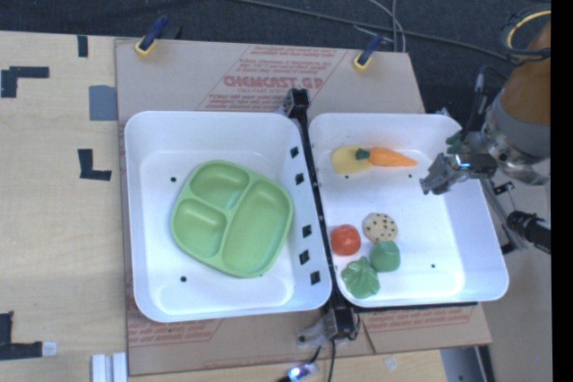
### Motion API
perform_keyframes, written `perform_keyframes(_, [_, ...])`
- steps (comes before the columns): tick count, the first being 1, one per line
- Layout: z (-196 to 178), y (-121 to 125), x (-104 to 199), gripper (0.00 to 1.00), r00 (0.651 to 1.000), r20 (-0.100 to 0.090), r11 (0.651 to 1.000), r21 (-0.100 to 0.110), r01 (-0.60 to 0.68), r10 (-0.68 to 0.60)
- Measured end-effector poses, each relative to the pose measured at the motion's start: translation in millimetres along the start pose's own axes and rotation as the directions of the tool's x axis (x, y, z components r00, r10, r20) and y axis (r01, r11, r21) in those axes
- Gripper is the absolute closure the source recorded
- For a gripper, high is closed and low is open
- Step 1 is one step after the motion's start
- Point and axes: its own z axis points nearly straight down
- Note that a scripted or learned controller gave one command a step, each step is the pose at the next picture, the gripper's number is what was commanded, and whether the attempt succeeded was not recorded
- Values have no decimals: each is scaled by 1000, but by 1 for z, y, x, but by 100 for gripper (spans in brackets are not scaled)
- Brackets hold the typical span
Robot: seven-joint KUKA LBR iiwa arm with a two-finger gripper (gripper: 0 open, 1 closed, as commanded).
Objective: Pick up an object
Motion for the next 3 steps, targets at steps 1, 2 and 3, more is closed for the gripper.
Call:
perform_keyframes(1, [5, 14, 55, 100, 1000, -1, 1000, 6, 3, -3])
perform_keyframes(2, [1, 34, 101, 100, 1000, -2, 1000, 5, 3, -3])
perform_keyframes(3, [3, 64, 144, 100, 1000, -2, 1000, 5, 3, -3])
